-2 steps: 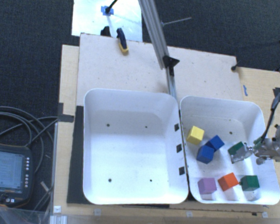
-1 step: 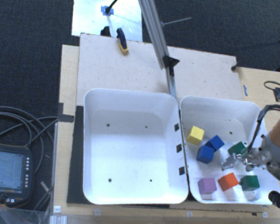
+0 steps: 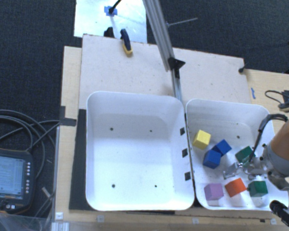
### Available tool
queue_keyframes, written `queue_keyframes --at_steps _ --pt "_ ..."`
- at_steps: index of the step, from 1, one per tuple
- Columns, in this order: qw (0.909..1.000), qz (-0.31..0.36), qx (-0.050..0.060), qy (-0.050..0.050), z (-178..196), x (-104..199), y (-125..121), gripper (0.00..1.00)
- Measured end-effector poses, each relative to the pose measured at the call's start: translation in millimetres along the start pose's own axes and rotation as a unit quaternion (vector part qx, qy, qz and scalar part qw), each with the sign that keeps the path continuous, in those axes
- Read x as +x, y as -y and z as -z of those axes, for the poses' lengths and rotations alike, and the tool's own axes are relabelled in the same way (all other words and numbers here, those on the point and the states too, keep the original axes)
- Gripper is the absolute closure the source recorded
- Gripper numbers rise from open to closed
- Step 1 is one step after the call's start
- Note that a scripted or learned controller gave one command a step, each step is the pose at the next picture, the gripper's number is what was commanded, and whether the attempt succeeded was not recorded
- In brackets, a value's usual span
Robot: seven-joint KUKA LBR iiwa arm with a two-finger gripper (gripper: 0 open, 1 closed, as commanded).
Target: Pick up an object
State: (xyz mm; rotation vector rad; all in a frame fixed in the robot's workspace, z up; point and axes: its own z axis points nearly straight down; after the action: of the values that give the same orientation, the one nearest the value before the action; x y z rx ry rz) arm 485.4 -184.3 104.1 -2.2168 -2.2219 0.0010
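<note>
Low in the right white plastic bin (image 3: 220, 110), the metal gripper (image 3: 236, 169) hangs with nothing between its parted fingers; the orange wooden cube (image 3: 236, 187) lies directly below it, nearest.

Dark carpet (image 3: 30, 47) covers the floor around a pale wooden bench (image 3: 208, 73). A teach pendant (image 3: 5, 178) lies on the floor off the bench's left edge, black cables (image 3: 18, 121) looping above it. A shiny metal sheet (image 3: 96, 7) lies beyond the bench's far-left corner. Lighting is even and soft.
</note>
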Motion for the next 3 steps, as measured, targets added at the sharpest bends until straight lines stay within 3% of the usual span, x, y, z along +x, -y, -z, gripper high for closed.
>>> queue_keyframes --at_steps 1,3 --pt "1.0000 0.001 -0.003 0.002 12.8 -1.1 -1.6 1.00" --pt "1.0000 0.001 -0.005 0.002 111.8 -3.0 -11.1 1.00"
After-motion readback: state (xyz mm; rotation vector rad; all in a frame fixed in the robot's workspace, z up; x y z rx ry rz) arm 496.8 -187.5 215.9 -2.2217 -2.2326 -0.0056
